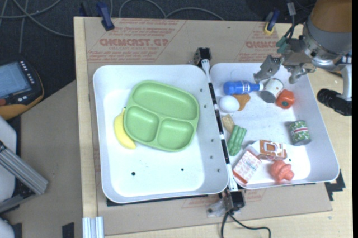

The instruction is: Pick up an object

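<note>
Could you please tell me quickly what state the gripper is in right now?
Gripper: open, holding nothing, poised over the right bin near the blue bottle and a small white cup.

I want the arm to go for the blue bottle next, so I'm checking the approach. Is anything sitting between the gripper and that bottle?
Nothing visible blocks it. The gripper hangs over the far part of the right bin, just right of the blue bottle. A white cup lies at the bottle's cap end, and a white egg sits close in front.
</note>
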